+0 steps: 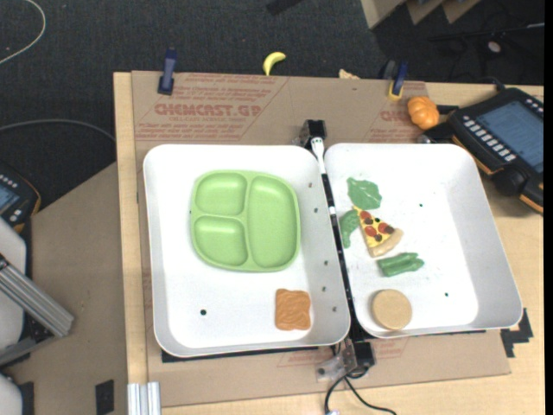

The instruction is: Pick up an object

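A: What sits in the 2 bins?

B: The left bin (168,258) has a green plate (244,220) with 3 compartments lying flat, a bit toward the far side. Near of it, close to the bin's near right corner, lies an orange-brown waffle-like piece (293,309), apart from the plate.

A: And the right bin (467,232)?

B: All its things cluster on its left side. A dark green leaf piece (363,192) lies farthest back. Just near of it is a pizza slice (378,233), yellow crust with red spots, and its far tip touches or overlaps that leaf. A smaller green piece (348,227) lies just left of the slice, beside the divider between the bins. Another green piece (400,264) lies just near and right of the slice. Nearest of all, a round tan disc (391,309) rests by the near rim.

A: Anything off the bins?

B: On the brown board (216,111), a small orange fruit (422,111) lies beyond the right bin's far edge, a yellow banana-like thing (274,61) lies at the board's far edge, and 2 blue clamps (167,73) grip that edge.

A: The jaws?

B: I cannot tell how they stand.
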`<act>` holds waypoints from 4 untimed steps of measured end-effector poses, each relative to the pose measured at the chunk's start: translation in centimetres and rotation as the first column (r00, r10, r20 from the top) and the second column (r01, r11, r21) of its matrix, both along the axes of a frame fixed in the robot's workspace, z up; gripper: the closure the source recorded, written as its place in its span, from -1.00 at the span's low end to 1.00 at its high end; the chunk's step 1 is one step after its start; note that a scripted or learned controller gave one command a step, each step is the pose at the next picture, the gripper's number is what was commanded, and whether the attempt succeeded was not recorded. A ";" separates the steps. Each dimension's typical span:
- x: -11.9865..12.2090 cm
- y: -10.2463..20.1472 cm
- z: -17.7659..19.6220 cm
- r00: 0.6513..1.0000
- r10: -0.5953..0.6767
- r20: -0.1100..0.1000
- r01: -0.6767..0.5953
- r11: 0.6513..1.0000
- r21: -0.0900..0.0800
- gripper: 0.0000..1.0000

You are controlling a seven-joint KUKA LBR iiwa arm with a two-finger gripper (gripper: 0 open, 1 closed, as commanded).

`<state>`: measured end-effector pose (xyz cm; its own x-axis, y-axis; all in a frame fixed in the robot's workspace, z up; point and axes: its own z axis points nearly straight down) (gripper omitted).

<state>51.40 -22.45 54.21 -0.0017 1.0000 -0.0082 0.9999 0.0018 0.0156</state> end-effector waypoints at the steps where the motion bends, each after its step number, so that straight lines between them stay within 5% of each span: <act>1: -3.1 5.2 -10.7 1.000 0.002 -0.027 -0.002 1.000 0.013 1.00; 2: -3.4 18.1 -2.5 1.000 0.015 -0.003 -0.015 1.000 0.010 1.00; 3: -3.5 19.3 -12.9 1.000 0.000 -0.027 0.001 1.000 0.009 1.00; 4: -1.5 12.5 0.1 1.000 -0.009 0.003 0.009 1.000 0.003 1.00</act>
<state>49.93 -9.93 54.31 0.0072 1.0000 -0.0057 0.9998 -0.0071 0.0184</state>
